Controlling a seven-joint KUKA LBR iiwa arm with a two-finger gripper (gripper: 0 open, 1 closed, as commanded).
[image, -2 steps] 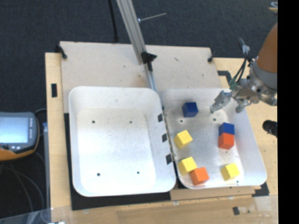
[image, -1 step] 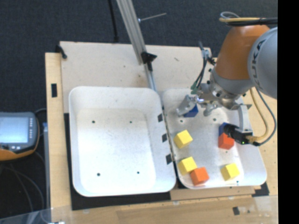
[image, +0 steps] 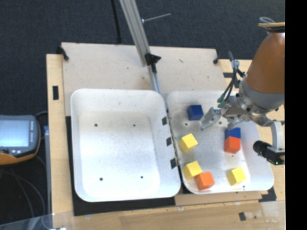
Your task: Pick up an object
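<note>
We see six small cubes scattered in the right-hand shallow white bin (image: 254, 178); being cubes, none has a long axis, though each sits turned a little differently against the bin's walls. A dark blue cube (image: 194, 111) lies toward the far left of that bin, roughly square to the wall. A yellow cube (image: 188, 142) sits rotated near the left wall, with another yellow cube (image: 193, 168) nearer us, touching an orange cube (image: 205, 180). A third yellow cube (image: 236, 176) rests near the front right. On the right, a second blue cube (image: 233, 132) abuts a second orange cube (image: 232, 144) on its near side.

The grey arm (image: 268, 75) reaches in from the right, and its two-finger gripper (image: 209, 119) hangs between the dark blue cube and the blue-orange pair; we cannot tell whether it is apart or together, and we see no cube in it. The left-hand white bin (image: 120, 143) lies beside, and a slanted aluminium rail (image: 136, 30) runs down between the bins.
</note>
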